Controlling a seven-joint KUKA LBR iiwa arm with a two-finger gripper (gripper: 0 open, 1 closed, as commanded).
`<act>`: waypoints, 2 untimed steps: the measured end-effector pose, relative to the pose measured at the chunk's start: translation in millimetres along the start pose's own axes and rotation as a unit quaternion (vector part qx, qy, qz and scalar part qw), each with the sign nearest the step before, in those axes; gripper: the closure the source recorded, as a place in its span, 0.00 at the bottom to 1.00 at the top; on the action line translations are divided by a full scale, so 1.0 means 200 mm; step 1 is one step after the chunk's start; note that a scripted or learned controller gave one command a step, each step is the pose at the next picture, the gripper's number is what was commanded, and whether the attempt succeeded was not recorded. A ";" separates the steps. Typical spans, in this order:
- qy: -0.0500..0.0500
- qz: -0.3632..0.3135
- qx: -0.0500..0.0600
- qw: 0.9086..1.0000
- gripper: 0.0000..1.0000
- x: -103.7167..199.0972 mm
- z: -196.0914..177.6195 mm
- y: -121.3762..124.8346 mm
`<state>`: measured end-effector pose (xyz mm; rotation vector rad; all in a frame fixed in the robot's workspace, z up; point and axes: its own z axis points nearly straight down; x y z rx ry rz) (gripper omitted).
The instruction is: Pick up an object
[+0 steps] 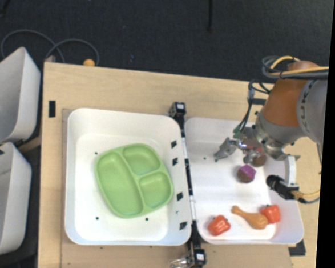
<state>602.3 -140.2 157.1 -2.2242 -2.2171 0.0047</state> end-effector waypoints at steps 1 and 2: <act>0.000 0.000 0.000 1.000 0.00 0.00 0.26 0.00; 0.000 0.003 -0.003 1.000 1.00 -0.01 0.19 0.01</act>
